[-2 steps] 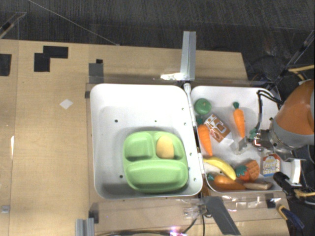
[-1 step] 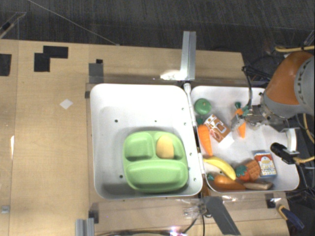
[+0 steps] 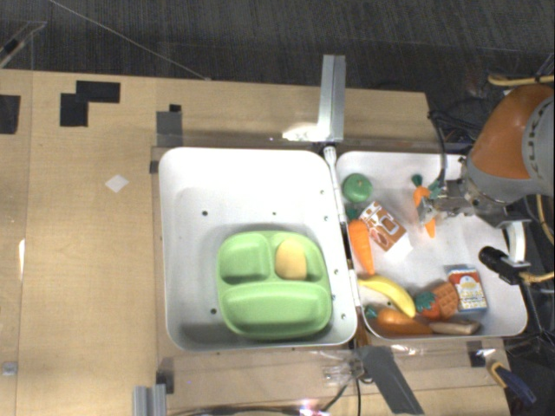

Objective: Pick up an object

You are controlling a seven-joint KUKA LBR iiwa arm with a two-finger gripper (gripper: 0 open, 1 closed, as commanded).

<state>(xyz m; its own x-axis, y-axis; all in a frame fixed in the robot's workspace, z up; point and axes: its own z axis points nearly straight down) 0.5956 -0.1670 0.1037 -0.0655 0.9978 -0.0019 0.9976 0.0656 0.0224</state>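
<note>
Gripper (image 3: 431, 204) sat at upper right of the right bin (image 3: 512, 323), fingers closed around a small orange carrot-shaped toy (image 3: 424, 208) with a green top, hanging upright just right of a brown-and-white packet (image 3: 382, 226).

The pale wooden surface (image 3: 78, 258) carries two shallow white bins side by side. The left bin (image 3: 186, 232) and the right bin (image 3: 507, 315) meet at a shared wall. A grey metal post (image 3: 333, 98) stands behind their junction. Black square markings (image 3: 87, 102) lie on the surface's far left.
</note>
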